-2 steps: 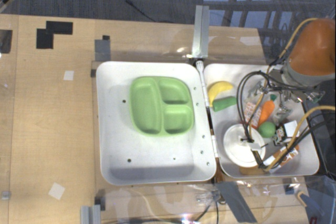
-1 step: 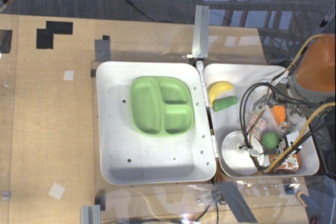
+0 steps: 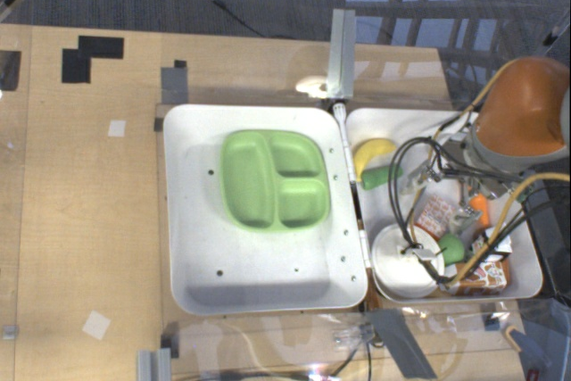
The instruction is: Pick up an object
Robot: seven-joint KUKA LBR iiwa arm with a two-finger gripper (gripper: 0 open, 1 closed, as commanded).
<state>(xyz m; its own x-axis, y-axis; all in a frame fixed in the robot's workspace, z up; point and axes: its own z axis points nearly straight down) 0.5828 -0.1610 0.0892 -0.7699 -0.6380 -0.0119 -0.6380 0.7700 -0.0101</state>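
The gripper [image 3: 459,219], its grip state hidden by cables, hangs low in the crowded right bin [image 3: 533,268] among a snack packet [image 3: 436,213], white bowl [image 3: 401,261] and banana [image 3: 375,152], the left bin's wall [image 3: 342,183] beyond.

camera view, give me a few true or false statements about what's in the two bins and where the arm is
1. The green divided tray lies in the left bin. True.
2. The arm is over the left bin. False: it hangs over the right bin.
3. A yellow object lies near the right bin's far left corner. True.
4. The white bowl sits on the green tray. False: it is in the right bin, at its near left.
5. The green tray holds a carton. False: the printed carton lies in the right bin.
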